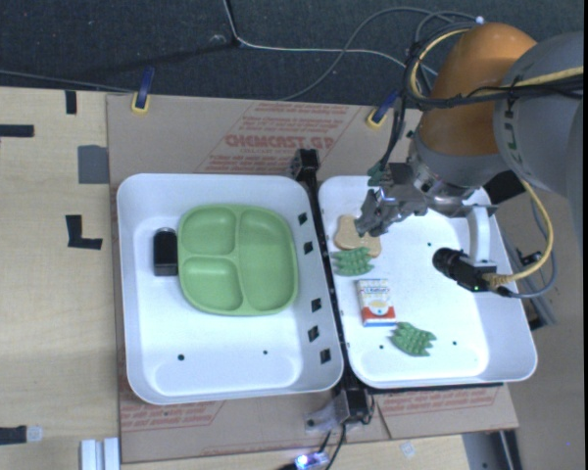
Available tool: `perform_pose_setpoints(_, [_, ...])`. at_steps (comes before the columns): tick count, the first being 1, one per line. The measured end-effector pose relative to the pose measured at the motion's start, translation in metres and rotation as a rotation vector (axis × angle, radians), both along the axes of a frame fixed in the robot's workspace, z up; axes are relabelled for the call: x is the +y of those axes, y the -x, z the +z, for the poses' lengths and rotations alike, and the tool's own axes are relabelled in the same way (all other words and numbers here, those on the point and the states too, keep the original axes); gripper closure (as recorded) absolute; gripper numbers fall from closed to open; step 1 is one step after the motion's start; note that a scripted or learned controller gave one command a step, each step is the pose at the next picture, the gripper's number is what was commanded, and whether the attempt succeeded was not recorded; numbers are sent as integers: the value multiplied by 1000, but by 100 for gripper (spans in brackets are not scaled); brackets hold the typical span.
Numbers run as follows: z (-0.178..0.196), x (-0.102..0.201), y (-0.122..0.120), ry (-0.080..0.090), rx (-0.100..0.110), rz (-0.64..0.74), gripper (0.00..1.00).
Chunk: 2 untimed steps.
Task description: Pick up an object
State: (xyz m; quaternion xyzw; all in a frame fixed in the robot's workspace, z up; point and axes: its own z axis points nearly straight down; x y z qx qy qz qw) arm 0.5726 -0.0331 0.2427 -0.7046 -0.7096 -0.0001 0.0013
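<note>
My gripper (pixel 369 220) hangs low over the upper left corner of the right bin (pixel 490 355). Its tip is right at a flat tan piece (pixel 349 234), which it partly covers. A green leafy toy (pixel 353 260) lies just below the tan piece. Further down are a small white and orange box (pixel 374 301) and a second green leafy toy (pixel 412 339).
The left bin (pixel 147 351) holds a green divided plate (pixel 239 260) with a small black block (pixel 165 252) to its left. A black divider (pixel 318 262) runs between the two bins, close to the gripper's left.
</note>
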Motion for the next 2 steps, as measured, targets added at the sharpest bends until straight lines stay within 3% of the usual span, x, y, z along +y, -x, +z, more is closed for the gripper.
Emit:
perform_pose_setpoints(1, [3,53,5,1,0,0,100])
perform_pose_setpoints(2, [-9,112,25,2,2,0,100])
